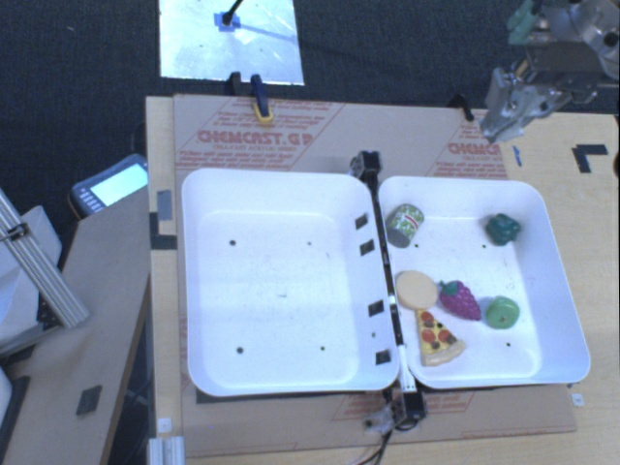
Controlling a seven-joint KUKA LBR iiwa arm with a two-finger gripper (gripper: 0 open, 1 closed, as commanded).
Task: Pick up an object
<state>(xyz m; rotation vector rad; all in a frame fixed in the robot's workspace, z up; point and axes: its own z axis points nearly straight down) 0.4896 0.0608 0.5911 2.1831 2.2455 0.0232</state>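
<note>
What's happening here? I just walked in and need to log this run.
A robot arm's gripper hangs above the bench, beyond the right bin's far edge, holding nothing. Six toys lie in that bin: a can, dark green piece, tan disc, grapes, green apple, pizza slice.

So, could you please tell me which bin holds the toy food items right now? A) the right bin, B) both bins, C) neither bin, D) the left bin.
A: the pizza slice, grapes, green apple and small can all lie in the right bin.
</note>
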